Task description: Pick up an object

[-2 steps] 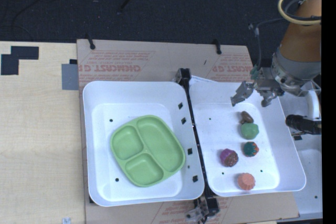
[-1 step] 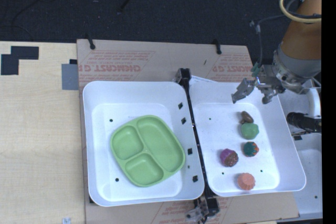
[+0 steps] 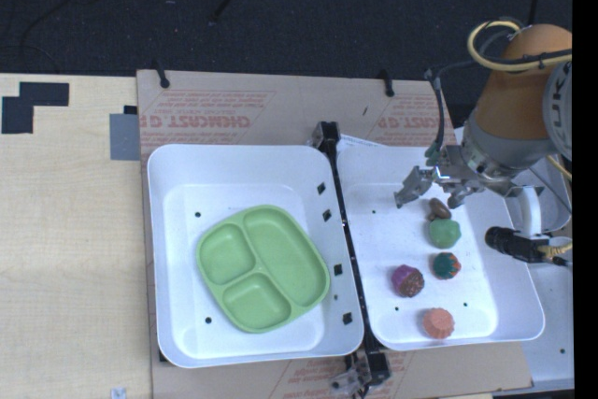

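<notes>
- While the gripper (image 3: 432,190) hangs over the upper part of the right bin (image 3: 523,327), nothing sits between its fingers — the two stand spread apart, so the pick is, by my reading, not yet made.
- Nearest candidate: small brown object (image 3: 439,209), just below and to the right of the fingertips; whether it touches them cannot be told.
- Green ball (image 3: 444,233): directly under the brown object, close enough that the two may touch.
- Dark teal and red object (image 3: 446,266): lower in the same bin, near the green ball.
- Purple object (image 3: 406,280): left of the teal one, apart from it.
- Orange object (image 3: 437,323): near the bin's front wall, standing alone.
- Left bin (image 3: 168,201): holds a green divided plate (image 3: 262,268) with three compartments, lying flat, well apart from the arm.
- Obstruction, as a judgement — the brown object and green ball crowd each other, so closing on one could nudge the other; the orange and purple pieces offer freer access.
- Remaining: descend, close, lift.
</notes>
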{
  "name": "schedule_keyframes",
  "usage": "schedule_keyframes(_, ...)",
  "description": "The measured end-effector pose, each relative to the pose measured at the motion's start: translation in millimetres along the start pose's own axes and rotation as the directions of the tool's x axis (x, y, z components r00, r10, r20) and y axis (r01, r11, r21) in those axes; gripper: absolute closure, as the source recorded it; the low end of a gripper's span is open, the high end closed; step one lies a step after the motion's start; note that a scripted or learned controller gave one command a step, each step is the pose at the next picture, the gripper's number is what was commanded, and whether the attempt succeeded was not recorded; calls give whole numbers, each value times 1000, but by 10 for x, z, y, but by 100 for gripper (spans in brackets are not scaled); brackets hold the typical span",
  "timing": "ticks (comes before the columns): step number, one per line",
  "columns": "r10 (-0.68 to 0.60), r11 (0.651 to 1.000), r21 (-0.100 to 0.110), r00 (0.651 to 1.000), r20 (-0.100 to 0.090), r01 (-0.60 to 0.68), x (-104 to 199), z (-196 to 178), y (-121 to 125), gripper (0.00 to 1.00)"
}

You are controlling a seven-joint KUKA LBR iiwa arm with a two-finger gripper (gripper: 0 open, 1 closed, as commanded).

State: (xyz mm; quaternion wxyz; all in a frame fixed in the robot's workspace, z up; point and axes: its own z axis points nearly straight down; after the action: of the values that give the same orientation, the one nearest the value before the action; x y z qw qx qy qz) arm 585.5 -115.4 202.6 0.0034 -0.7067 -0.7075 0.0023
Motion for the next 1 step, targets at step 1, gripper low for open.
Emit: schedule_keyframes(1, 1, 1000, 1, 1000, 0, -1, 4, 621, -81, 0)
